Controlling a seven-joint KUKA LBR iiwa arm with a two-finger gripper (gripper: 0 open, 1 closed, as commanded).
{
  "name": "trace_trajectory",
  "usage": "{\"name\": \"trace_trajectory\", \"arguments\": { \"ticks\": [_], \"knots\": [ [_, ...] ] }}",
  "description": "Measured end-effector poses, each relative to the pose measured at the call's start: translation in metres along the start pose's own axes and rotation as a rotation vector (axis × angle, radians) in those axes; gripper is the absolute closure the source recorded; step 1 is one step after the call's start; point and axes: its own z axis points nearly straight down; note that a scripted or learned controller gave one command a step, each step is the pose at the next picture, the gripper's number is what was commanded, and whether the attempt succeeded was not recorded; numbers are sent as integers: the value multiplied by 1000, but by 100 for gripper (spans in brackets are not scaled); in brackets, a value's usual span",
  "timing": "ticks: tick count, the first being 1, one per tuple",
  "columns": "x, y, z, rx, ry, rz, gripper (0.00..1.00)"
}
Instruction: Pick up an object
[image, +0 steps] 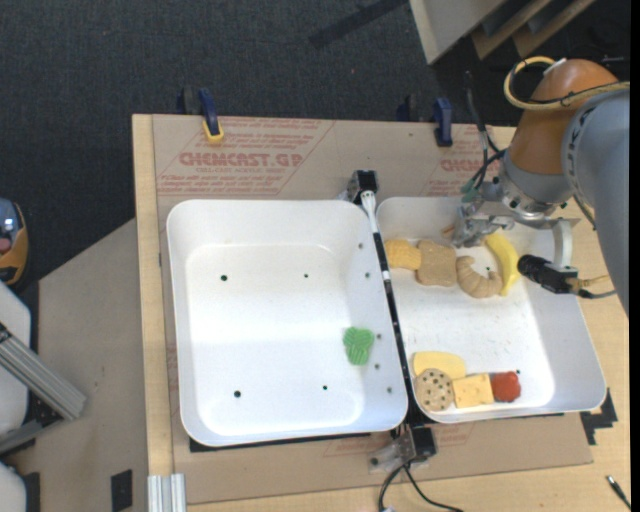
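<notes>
My gripper (468, 228) hangs over the far side of the right bin (570, 345), reaching in from the right. Just below it lie a yellow banana (502, 260), a tan croissant (479, 278), a beige bread piece (436, 264) and a yellow wedge (403, 255) in a row. I see nothing held in the gripper. At the near edge of the same bin sit a yellow slice (438, 362), a dotted cookie (433, 388), an orange cheese cube (471, 390) and a small red piece (506, 385).
The left bin (260, 300) holds one small green object (359, 344) near its right wall. A black divider strip (385, 290) runs between the bins. Both bins rest on a cardboard sheet (250, 155) held by blue clamps at the far edge.
</notes>
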Motion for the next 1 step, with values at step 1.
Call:
{"name": "trace_trajectory", "arguments": {
  "ticks": [1],
  "knots": [
    [-78,-17,-224,-27,-13,6,100]
  ]
}}
